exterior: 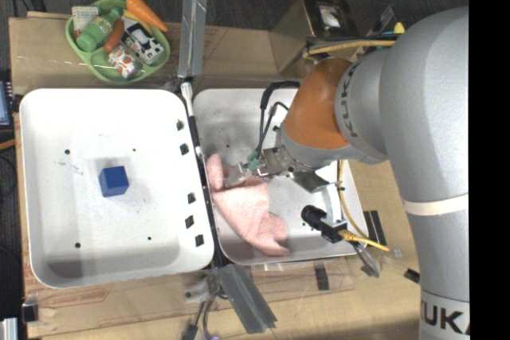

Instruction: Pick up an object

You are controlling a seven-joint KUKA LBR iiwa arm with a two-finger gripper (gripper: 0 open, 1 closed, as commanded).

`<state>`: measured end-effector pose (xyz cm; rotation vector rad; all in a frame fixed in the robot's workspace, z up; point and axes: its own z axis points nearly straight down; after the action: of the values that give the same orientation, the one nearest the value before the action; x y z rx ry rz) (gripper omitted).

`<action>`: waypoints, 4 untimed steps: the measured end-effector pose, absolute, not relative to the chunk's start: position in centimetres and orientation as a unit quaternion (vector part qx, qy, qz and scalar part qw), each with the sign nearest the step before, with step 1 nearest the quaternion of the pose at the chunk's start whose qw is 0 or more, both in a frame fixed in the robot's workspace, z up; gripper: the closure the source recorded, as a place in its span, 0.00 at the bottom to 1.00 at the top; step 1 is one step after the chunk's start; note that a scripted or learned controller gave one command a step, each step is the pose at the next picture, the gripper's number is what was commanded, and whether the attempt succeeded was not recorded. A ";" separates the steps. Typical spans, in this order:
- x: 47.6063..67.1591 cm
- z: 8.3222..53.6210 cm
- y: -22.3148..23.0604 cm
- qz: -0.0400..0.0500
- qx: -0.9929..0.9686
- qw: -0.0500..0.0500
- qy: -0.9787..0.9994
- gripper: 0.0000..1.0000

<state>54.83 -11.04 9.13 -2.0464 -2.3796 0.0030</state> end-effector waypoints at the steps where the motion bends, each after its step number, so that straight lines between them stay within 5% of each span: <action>1: 56.6 9.2 -10.9 0.001 -0.648 0.001 -0.762 0.00; 2: 56.5 10.2 -10.9 0.002 -0.647 0.001 -0.763 1.00; 3: 56.5 10.2 -10.9 0.002 -0.647 0.001 -0.763 0.00; 4: 57.1 9.2 -12.7 0.000 -0.643 0.000 -0.766 0.00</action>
<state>57.15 -12.74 9.19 -2.0189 -2.4068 0.0008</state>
